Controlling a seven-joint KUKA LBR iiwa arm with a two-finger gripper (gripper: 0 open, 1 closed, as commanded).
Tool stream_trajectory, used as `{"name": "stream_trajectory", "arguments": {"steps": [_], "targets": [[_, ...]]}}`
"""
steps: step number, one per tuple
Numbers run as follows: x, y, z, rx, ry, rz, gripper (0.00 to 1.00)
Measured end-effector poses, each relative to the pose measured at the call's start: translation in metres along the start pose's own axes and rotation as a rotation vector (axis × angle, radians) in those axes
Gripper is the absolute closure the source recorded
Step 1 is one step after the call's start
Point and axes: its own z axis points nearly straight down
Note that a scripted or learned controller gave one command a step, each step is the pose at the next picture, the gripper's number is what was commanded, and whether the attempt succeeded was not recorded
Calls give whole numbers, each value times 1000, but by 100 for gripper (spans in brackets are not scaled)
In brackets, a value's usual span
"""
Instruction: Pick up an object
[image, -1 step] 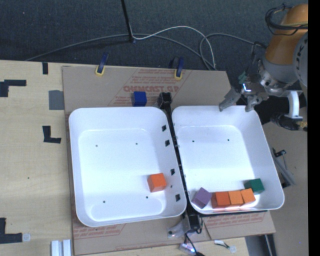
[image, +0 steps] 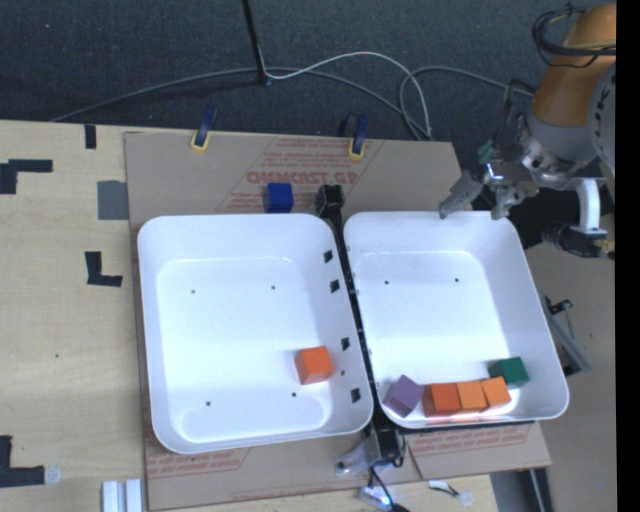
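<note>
Blocks lay in a row along the near wall of the right bin (image: 520, 260): purple block (image: 403, 394), two orange blocks (image: 456, 398), green block (image: 511, 371). The gripper (image: 478, 195) hovered over the far rim, its fingers spread and empty, the row well toward the viewer from it.

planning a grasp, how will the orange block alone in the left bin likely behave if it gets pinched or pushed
The orange block looks like a rigid cube with flat faces, so it should probably hold its shape and not roll. It sits apart from the left bin walls, so fingers likely have room. On the smooth white floor a sideways nudge may slide it instead of tipping it.
</note>
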Motion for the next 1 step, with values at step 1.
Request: {"name": "stream_trajectory", "arguments": {"steps": [1], "targets": [[5, 9, 52, 4, 1, 0, 0]]}}
